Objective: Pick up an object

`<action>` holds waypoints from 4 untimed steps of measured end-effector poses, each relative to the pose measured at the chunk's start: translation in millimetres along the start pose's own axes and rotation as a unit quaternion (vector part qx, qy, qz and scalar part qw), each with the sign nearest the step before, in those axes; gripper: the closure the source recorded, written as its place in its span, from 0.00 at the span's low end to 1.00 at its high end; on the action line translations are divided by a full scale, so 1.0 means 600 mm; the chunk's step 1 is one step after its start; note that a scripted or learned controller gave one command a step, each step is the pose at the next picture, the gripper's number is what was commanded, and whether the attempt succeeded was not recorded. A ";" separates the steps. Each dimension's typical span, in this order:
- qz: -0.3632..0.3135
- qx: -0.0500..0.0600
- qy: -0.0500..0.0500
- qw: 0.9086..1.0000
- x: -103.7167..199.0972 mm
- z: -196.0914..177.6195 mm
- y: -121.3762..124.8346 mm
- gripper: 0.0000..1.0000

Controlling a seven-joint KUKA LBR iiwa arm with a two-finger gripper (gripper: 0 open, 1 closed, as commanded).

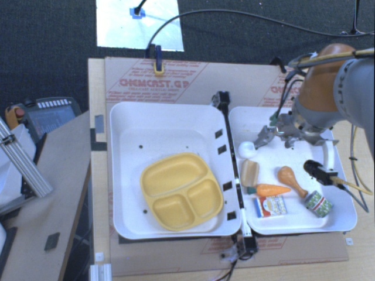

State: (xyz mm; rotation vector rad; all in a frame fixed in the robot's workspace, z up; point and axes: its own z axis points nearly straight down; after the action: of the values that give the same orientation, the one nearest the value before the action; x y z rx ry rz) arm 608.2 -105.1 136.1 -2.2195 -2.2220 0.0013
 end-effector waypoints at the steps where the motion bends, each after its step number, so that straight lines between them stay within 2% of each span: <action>1: 0.003 -0.005 -0.006 1.000 -0.012 0.081 0.002 0.00; 2: 0.000 -0.003 -0.001 1.000 -0.002 0.063 0.003 1.00; 3: -0.001 -0.005 -0.001 1.000 0.003 -0.045 0.012 1.00; 4: -0.001 -0.003 0.000 1.000 0.002 -0.119 0.013 1.00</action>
State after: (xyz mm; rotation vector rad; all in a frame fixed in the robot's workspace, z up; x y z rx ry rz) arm 616.2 -103.7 207.4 -2.2195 -2.2281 -0.0035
